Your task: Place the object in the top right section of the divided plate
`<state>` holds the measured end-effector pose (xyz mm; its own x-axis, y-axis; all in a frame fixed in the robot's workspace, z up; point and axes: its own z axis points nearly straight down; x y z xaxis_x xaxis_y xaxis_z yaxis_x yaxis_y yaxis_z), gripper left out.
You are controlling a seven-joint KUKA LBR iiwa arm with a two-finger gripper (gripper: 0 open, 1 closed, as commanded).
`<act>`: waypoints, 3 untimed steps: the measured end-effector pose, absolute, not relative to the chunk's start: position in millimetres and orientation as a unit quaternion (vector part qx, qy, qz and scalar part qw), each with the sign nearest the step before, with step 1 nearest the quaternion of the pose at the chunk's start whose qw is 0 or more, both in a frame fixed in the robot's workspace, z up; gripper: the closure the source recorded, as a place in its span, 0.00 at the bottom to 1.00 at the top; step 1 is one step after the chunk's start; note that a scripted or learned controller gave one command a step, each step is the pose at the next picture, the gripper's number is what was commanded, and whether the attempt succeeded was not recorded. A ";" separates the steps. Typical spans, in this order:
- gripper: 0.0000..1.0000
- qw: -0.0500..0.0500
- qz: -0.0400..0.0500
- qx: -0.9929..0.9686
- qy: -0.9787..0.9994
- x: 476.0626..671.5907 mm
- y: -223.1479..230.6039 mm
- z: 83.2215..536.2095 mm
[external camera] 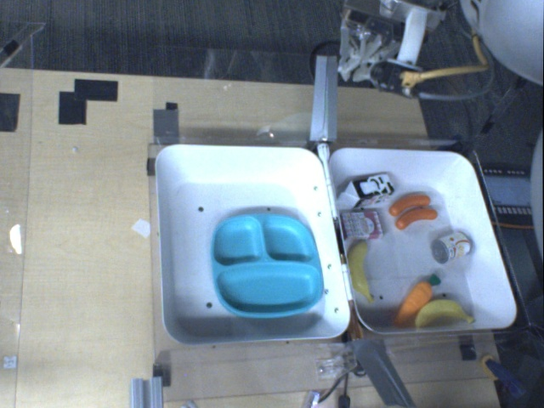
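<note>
A blue divided plate [268, 266] lies in the left bin [183, 228], with two small sections on its far side and one large section on its near side. All three sections are bare. The right bin [484, 219] holds the loose objects: two orange sausages [414, 211], a black-and-white packet [374, 185], a pink packet [361, 223], a yellow banana [359, 270], a carrot [415, 302], a second yellow fruit [442, 313] and a small silver can [450, 246]. My gripper [355, 65] hangs high beyond the far edge of the bins, near the divider post, with nothing visibly in it.
A grey upright post [323, 100] stands at the far end of the wall between the bins, just left of the gripper. Cables [442, 75] trail from the wrist to the right. Wooden bench [76, 253] extends left of the bins.
</note>
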<state>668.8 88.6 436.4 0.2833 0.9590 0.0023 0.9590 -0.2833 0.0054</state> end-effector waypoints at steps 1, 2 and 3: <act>1.00 0.001 0.003 0.788 0.615 652.7 178.1 436.2; 1.00 0.001 0.002 0.793 0.609 668.4 235.8 413.4; 1.00 0.002 0.005 0.791 0.612 668.6 237.6 426.1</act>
<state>668.6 237.6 426.1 0.2506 0.9681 0.0056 0.9680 -0.2506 0.0090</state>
